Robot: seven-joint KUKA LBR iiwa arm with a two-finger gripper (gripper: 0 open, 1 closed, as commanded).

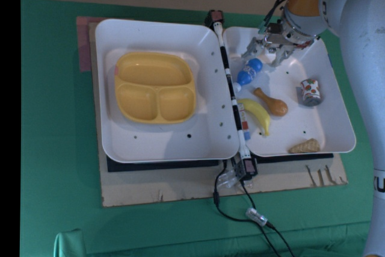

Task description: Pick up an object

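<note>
End effector (269,52) hovered spread over the blue bottle (249,71) in the right bin (337,123); the bottle lay slanted, cap toward the bins' divider, untouched.

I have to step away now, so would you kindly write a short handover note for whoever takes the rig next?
Gripper: open, above the far part of the right bin, just over the blue bottle; nothing between its fingers.
Right bin: blue bottle near the divider, banana and drumstick mid-bin, small can toward the right wall, cone at the near edge.
Left bin: yellow divided tray.
Done: nothing lifted yet.
Left: close on one object, probably the bottle, and lift it.
</note>
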